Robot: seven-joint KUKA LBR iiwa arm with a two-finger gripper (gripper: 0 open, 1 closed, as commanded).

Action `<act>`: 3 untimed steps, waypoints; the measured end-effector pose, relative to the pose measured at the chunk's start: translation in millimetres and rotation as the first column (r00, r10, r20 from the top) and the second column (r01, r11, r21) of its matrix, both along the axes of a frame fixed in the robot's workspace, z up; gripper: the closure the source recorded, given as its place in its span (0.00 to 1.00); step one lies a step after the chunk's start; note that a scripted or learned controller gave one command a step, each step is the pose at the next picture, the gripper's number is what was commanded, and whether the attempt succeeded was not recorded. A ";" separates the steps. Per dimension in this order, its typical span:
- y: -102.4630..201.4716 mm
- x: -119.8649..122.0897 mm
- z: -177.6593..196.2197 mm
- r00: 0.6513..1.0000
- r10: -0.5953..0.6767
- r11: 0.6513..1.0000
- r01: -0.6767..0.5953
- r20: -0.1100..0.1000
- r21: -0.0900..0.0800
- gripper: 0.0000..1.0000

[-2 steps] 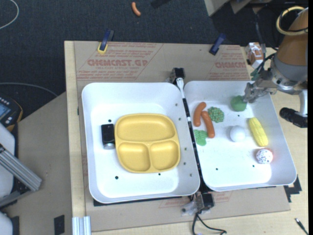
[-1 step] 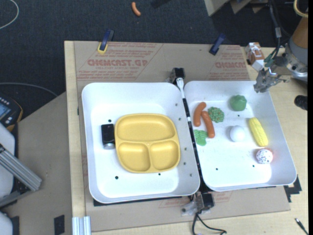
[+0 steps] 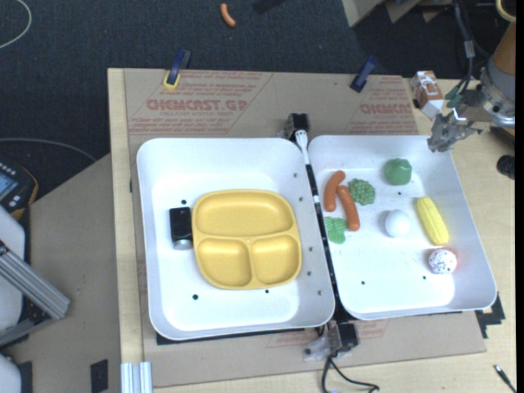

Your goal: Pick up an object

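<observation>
**Tool hangs over the far corner of the right bin, nothing in its grip**

The tool (image 3: 443, 136) hangs at the far right corner of the right bin (image 3: 467, 297), over the rim there, and I cannot tell whether its two fingers are apart or together; no object sits between them that I can see. The arm (image 3: 499, 88) comes in from the right behind it.

Starting at the near edge of the bench (image 3: 98, 219), the right bin holds a speckled white ball (image 3: 442, 260) closest to me, near its right wall. Just beyond that lies a yellow corn cob (image 3: 431, 220), slanted, with a plain white ball (image 3: 396, 223) beside it to the left. Further left, close to the divide between the bins, a small green leafy piece (image 3: 336, 229) touches the lower end of two orange-red sausages (image 3: 341, 199), which lie side by side. A green broccoli floret (image 3: 361, 191) sits just beside them. Farthest back, a round green object (image 3: 398, 171) rests near the bin's far wall, the nearest thing to the tool yet apart from it.

The left bin (image 3: 155, 219) carries a yellow divided tray (image 3: 246, 238) in its middle, with a small black block (image 3: 180, 225) touching its left side.

Beyond the bins, two clamps (image 3: 175, 69) pin the cardboard sheet, and a small orange piece (image 3: 228, 14) lies on the dark floor.
</observation>
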State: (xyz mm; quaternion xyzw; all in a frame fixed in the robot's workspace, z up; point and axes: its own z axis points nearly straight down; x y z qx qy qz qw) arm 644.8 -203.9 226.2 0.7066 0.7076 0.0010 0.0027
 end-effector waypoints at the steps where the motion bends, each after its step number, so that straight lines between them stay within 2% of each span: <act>1: 46.4 -25.1 10.7 1.000 0.003 1.000 -0.003 -0.008 0.005 1.00; 2: 93.6 -43.9 18.5 1.000 0.004 1.000 -0.004 -0.007 0.005 1.00; 3: 145.5 -69.0 4.5 1.000 0.003 1.000 -0.003 -0.011 0.005 1.00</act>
